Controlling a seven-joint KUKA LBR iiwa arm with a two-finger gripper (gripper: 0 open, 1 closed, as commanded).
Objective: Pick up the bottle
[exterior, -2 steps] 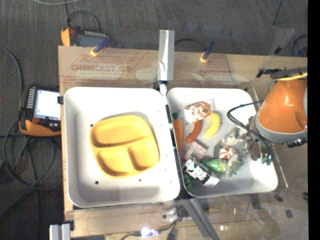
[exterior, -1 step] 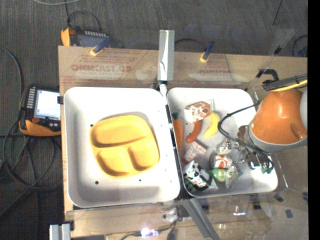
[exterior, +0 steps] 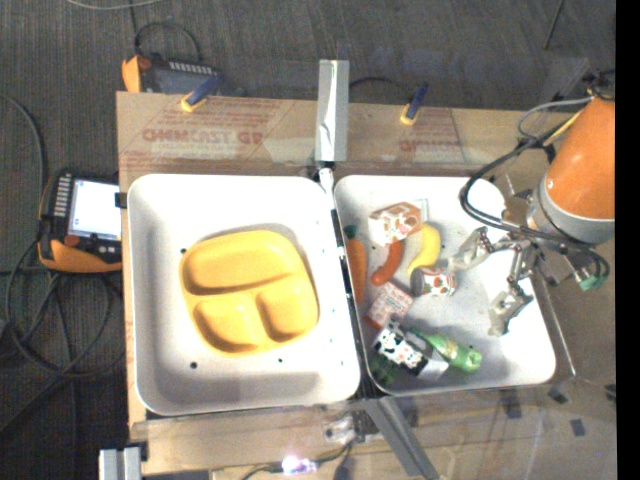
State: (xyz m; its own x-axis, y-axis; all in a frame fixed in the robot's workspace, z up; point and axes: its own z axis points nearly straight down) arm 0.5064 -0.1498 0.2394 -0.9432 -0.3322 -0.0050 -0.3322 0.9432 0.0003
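The bottle [exterior: 447,351] is green and lies on its side near the front edge of the right bin [exterior: 535,363], its neck pointing right. A black-and-white patterned pack [exterior: 400,348] rests against its left end. My gripper [exterior: 488,280] hangs over the right half of the same bin, above and to the right of the bottle and apart from it. Its two fingers are spread open, one [exterior: 468,252] near a small red-and-white can [exterior: 435,283], the other [exterior: 506,308] further forward. Nothing sits between them.
The right bin also holds a banana [exterior: 428,248], a red sausage [exterior: 388,264], a carrot [exterior: 357,258], a small carton [exterior: 395,223] and a pink packet [exterior: 388,304]. A yellow divided tray [exterior: 250,288] lies in the left bin [exterior: 150,348]. Cables loop beside the wrist.
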